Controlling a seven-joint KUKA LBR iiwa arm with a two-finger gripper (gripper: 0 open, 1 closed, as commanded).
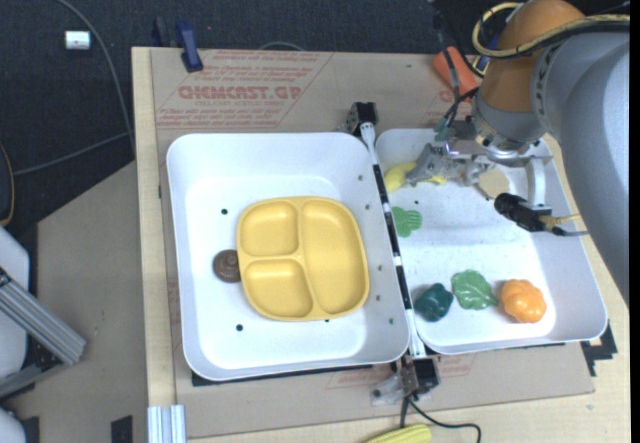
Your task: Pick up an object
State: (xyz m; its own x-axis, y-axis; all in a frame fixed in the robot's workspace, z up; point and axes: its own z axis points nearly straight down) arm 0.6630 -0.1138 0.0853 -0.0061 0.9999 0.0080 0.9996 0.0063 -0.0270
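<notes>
- The arm point(560, 61) reaches in from the right over the far end of the right bin point(570, 326).
- The claw point(432, 169) hangs low at that bin's far left corner; whether its fingers are spread or closed I cannot tell from this angle.
- A yellow piece point(397, 177) lies just at the claw tip, by the bin's left wall; it looks partly hidden, so its long axis is unclear, perhaps running left to right.
- A light green piece point(406, 222) sits nearer, close to the same wall.
- Along the near edge lie three things in a row running left to right: a dark green piece point(434, 302), a green piece point(472, 290) and an orange piece point(522, 300), each just beside the next.
- The left bin point(200, 171) holds a yellow tray point(300, 258) with three compartments, its long axis slanting slightly.
- A brown disc point(226, 265) peeks out at the tray's left edge.
- Both bins sit on the table point(160, 111).
</notes>
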